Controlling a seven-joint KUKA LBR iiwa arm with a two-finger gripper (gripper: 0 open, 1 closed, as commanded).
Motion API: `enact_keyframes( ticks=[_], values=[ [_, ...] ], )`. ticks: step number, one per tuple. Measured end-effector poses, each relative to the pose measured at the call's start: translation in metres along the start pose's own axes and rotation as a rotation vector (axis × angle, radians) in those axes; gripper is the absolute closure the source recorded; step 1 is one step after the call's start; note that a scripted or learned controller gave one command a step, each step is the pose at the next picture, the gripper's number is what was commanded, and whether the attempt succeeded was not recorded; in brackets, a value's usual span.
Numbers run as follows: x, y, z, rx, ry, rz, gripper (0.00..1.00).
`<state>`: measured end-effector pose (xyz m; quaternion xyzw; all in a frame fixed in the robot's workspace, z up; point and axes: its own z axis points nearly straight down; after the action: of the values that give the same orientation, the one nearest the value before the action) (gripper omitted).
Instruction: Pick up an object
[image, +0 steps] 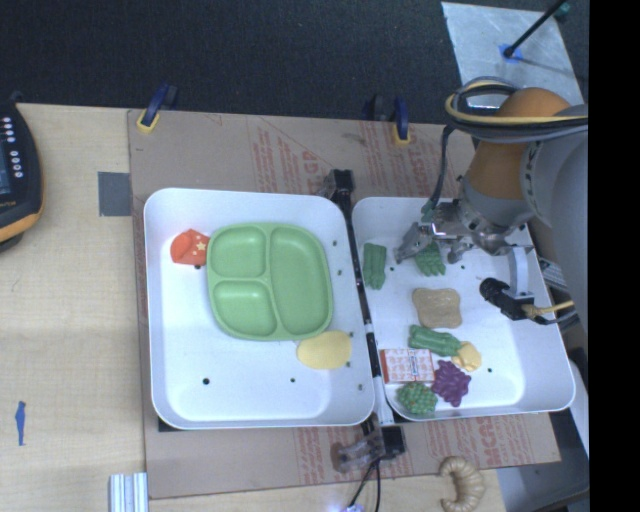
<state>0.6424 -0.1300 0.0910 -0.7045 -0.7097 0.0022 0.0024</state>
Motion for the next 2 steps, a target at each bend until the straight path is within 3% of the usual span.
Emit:
enact_keyframes(
  ticks=[1, 2],
  values=[
    [-0.018, -0.062, 0.0, 0.003, 0.0, 0.006, 0.0],
    [0.016, 0.018, -0.002, -0.011, -0.001, -0.001, 0.0]
  ],
)
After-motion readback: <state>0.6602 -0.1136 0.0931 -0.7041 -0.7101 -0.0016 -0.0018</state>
